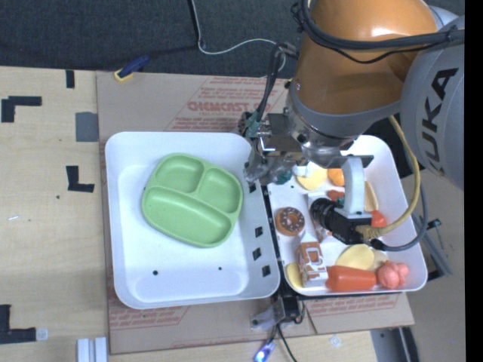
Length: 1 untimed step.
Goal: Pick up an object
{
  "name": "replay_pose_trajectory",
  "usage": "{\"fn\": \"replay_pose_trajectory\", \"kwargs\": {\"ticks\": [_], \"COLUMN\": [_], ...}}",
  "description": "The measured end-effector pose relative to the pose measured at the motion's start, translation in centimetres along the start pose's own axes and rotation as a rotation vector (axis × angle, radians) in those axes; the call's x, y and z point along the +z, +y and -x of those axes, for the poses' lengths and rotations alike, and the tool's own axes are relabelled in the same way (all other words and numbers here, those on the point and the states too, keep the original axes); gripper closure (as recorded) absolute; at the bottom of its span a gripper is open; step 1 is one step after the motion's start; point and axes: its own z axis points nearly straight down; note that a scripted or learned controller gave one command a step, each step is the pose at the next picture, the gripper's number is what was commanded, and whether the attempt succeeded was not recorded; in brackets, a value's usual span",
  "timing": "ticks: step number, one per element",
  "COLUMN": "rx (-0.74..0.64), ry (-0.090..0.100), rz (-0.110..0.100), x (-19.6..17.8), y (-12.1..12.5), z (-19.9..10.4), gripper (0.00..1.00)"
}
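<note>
Over the right bin (404,194), the arm (362,59) reaches in and its gripper (266,164) sits low at the bin's upper left corner, close to the divide between the two bins; whether it is released or clenched cannot be told, since the wrist hides much of it, and no object is seen in its grasp. The candidate objects lie in the right bin: a brown doughnut (290,220) near the left wall, a small box (310,263), a red sausage (352,279), a pink piece (392,274), yellow pieces (356,258) and orange pieces (355,179), all resting on the bin floor. The left bin (128,202) carries a green divided plate (192,198), lying flat and apart from the gripper. Judged from this layout, the pick is not yet accomplished: a grasp, a lift and clearance from the bin all remain.
</note>
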Motion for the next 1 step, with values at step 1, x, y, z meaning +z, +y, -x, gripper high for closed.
{"fn": "replay_pose_trajectory", "kwargs": {"ticks": [1], "rx": [0.015], "ry": [-0.006], "rz": [-0.019], "x": [15.47], "y": [-0.31], "z": [6.27], "gripper": [1.00]}}
